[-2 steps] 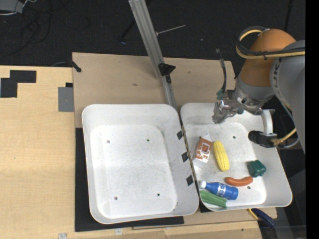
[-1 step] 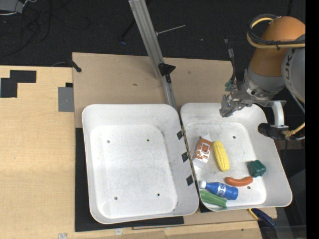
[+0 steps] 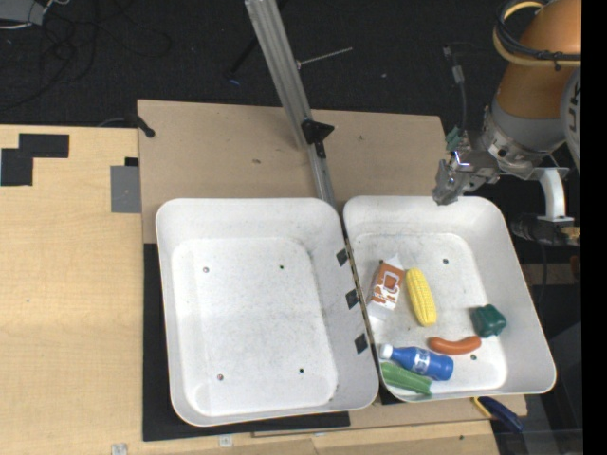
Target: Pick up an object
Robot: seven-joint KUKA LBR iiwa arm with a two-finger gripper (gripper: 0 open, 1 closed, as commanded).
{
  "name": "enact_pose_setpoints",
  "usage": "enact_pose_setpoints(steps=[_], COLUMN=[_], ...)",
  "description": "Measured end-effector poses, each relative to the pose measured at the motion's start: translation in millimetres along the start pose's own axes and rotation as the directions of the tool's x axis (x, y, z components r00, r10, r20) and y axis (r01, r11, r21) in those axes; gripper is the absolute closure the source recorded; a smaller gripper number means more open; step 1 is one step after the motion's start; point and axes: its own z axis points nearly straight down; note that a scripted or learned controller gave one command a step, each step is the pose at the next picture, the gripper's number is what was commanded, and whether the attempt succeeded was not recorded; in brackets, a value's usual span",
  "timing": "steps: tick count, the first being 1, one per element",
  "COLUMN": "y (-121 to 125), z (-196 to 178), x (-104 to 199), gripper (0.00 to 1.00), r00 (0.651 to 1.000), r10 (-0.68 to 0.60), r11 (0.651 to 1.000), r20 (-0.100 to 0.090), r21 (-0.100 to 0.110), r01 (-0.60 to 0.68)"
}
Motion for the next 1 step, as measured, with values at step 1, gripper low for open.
enact_pose_setpoints(steps=[1], y=[4.5], z=[6.8], x=[51.1], gripper=[1.0], r00=[1.0], r10=[-0.003], r11=[1.0], r20=[-0.003], r21=[0.007], r01=[0.003])
